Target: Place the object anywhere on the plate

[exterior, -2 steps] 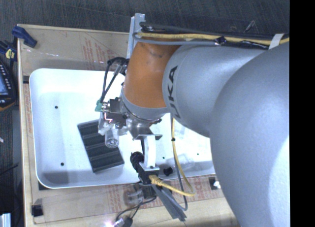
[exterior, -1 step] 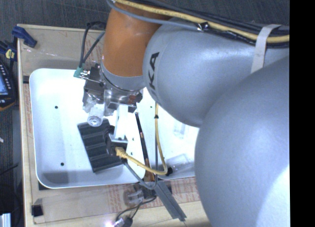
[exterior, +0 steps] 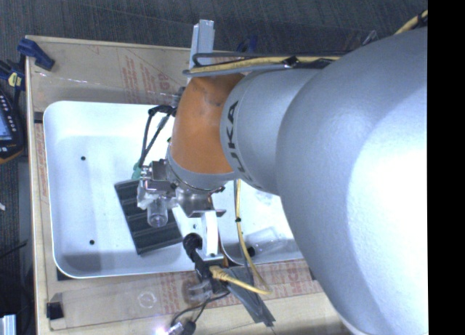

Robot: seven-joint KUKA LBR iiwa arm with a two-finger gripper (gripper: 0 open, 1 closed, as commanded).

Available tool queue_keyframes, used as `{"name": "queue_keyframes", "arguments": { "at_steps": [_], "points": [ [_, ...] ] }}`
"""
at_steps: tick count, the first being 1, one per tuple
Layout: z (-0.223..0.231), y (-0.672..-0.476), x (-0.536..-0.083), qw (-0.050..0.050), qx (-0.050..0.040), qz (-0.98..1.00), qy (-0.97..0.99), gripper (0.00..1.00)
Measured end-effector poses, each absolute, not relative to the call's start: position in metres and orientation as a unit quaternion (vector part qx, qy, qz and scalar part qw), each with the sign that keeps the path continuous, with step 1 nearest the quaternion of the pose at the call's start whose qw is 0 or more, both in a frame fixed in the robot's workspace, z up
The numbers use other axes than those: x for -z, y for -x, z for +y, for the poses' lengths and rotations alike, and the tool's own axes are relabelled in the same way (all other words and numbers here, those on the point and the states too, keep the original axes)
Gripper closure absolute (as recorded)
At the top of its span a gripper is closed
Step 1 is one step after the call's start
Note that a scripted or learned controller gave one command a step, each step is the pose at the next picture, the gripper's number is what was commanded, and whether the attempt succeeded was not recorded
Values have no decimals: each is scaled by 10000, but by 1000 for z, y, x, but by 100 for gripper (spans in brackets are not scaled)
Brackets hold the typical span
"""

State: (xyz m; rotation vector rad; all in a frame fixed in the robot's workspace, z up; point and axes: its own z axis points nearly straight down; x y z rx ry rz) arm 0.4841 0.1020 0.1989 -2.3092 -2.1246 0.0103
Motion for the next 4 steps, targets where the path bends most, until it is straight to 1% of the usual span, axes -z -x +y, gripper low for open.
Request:
{"name": "queue_keyframes", "arguments": {
  "at_steps": [1, 2, 3, 4],
  "points": [
    [33, -531, -190, 12, -25, -6254, 7803, 100],
    [34, -656, -190, 17, -23, -5531, 8331, 100],
    [4, -549, -191, 19, -25, -5847, 8112, 100],
    [14, -642, -190, 18, -17, -6156, 7881, 100]
  ]
}}
